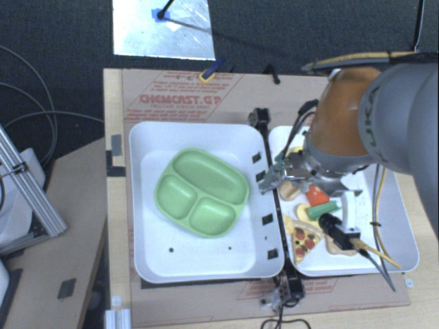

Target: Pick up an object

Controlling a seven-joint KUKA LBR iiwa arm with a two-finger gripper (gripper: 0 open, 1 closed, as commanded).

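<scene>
Toy food pieces, including a pizza slice [305, 237] and an orange piece [317, 196], lie in the right bin [405, 245] below the arm [357, 118]; likely light, rigid plastic, best gripped across narrow edges. Gripper state: cannot tell

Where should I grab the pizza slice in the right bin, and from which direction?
Probably pinch the pizza slice across its narrow width, descending straight from above: it lies flat on the right bin floor, so no side edge is graspable. Its left edge sits close to the bin wall, so place the fingers along the slice's length.
</scene>
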